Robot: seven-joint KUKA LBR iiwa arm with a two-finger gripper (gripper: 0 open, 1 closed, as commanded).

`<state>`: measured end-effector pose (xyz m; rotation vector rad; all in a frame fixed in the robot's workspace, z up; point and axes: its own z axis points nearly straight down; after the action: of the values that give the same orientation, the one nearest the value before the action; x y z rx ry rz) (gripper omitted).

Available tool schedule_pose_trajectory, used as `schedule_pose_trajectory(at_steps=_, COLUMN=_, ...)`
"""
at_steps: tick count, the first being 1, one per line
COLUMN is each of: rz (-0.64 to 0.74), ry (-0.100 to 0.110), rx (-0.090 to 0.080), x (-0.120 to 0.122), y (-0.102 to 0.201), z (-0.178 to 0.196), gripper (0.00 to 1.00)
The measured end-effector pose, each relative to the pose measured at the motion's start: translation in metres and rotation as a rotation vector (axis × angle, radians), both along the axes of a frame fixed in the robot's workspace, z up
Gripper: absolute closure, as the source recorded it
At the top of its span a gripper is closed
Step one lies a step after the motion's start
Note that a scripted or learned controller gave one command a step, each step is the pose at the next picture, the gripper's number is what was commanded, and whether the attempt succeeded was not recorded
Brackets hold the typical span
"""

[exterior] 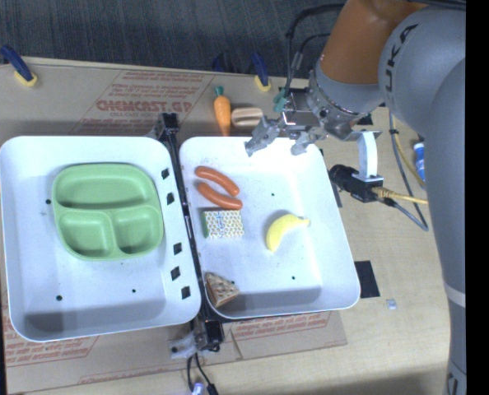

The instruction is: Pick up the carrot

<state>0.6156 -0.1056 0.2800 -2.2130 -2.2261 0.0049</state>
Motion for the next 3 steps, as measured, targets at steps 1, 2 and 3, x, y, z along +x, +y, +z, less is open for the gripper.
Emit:
schedule_pose_trajectory(at_steps=1, rz=0.012, ry=0.001, rx=0.000, x=0.033, y=-0.004, z=-0.189, gripper=0.00)
schedule_pose_trajectory(at_steps=2, rz=0.267, ry=-0.004, rx=0.000, x=0.041, y=-0.033, z=-0.188, gripper=0.00)
schedule_pose_trajectory(at_steps=3, rz=0.527, ry=-0.004, rx=0.000, x=0.041, y=-0.101, z=-0.142, gripper=0.00)
